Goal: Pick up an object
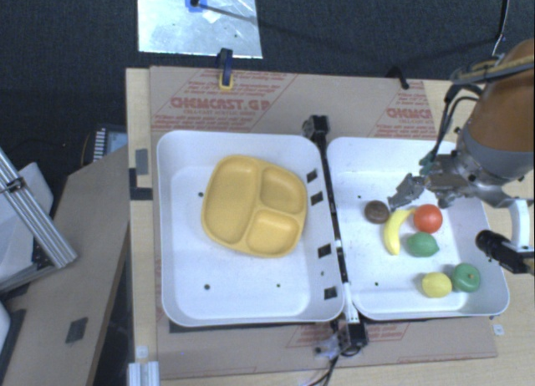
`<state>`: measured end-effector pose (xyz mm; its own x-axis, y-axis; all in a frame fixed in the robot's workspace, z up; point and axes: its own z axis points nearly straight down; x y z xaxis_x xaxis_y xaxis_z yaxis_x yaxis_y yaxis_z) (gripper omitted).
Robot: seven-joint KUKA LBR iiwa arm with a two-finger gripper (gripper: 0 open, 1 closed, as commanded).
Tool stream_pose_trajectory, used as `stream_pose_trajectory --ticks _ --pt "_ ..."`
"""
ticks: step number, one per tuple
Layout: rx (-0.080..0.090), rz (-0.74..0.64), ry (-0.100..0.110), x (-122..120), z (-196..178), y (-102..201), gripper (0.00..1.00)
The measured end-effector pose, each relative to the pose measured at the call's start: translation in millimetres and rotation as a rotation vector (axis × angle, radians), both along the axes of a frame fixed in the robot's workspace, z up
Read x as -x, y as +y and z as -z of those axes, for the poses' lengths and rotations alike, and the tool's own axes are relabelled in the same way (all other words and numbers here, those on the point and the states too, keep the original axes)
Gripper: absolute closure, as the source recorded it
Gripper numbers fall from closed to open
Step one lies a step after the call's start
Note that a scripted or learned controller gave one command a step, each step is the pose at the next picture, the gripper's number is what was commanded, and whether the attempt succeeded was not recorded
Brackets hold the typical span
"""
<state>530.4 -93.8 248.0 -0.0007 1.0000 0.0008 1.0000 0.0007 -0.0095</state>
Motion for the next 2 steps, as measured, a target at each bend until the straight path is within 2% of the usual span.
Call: stream_pose_trajectory --ticks 1,2 --pt "0.001 -0.002 -0.011 -2.2 -5.2 0.2 0.0" --pt "0.0 0.0 -0.007 0.5 36.8 -1.0 0.0"
